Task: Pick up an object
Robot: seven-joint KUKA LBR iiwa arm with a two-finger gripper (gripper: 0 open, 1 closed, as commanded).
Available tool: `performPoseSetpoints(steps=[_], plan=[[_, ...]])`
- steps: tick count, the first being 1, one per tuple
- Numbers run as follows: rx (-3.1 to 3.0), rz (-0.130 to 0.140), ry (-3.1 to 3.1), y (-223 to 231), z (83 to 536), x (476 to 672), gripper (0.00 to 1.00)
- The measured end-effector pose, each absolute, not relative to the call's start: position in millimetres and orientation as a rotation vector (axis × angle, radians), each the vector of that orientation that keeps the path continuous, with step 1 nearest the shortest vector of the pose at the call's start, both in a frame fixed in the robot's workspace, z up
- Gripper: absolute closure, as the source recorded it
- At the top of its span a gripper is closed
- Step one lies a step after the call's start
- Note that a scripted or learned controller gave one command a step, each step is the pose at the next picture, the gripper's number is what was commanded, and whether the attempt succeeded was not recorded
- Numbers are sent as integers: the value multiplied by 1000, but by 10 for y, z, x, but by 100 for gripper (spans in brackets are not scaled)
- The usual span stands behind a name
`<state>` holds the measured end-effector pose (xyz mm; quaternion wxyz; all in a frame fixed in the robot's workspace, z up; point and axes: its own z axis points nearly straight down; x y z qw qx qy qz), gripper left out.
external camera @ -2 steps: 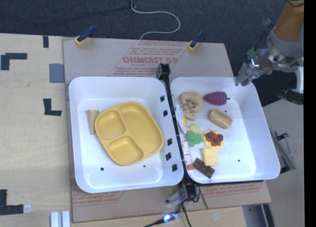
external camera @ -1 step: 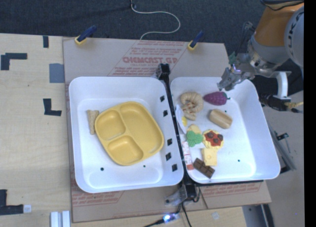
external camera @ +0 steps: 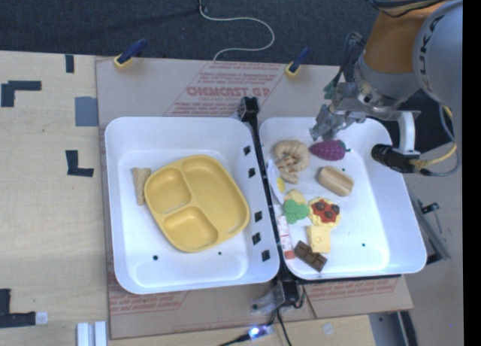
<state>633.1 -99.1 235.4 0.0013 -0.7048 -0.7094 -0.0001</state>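
Gripper over the grapes

We saw the gripper (external camera: 328, 128) just above the purple grapes (external camera: 328, 150); we could not tell its state. The croissant (external camera: 290, 158) lay close beyond, so a skewed descent might nudge either away.

Arm (external camera: 421, 28) cut off at right

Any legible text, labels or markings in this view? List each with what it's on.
"CHEMCAST GP": red print, upside down, on the brown cardboard sheet behind the bins. Partly blurred, so this is the best reading.
Smaller red lines under that word: too blurred to read.
Printed strip lying by the divider in the right bin: markings too small to read.
Black shapes on the bench at left: marks, not letters.
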Motion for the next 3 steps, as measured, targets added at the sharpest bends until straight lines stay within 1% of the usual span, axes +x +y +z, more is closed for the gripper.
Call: performPoseSetpoints(steps=[1,2,3], plan=[[-2212,1,-2226,-450,2382,6162,100],[-2216,6,-2222,-215,2142,6016,100],[-2219,0,-2223,-187,2347,6089,100]])
